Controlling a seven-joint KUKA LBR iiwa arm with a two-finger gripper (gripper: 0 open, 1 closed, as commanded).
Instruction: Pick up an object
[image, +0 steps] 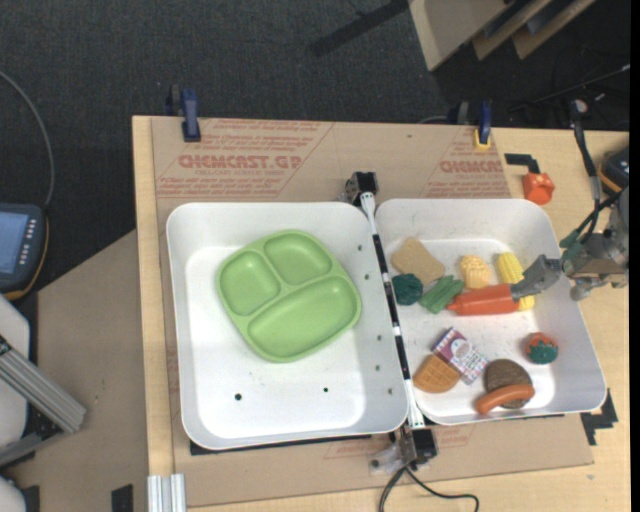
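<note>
Two shallow white bins sit side by side on the table (300, 150). The left bin (200, 400) holds a green divided plate (288, 294), lying tilted near the bin's middle. The right bin (570, 385) carries the toy food. A tan bread slice (417, 260) lies near its far left corner, with a dark green piece (407, 289) and a green pea pod (441, 293) just beside it. Two yellow corn pieces (476, 269) (509, 266) sit toward the far edge, and an orange carrot (486, 301) lies across the middle. Toward the near edge are a small pink packet (459, 350), an orange waffle-like wedge (436, 375), a brown bun (507, 374) touching a red sausage (502, 399), and a small red tomato (542, 348) near the right wall.

The end effector (532, 280) reaches in over the right edge of the right bin, its tip just beside the right end of the carrot; whether it is spread or pressed together cannot be told. An orange item (538, 187) rests on the table near the far right corner.
</note>
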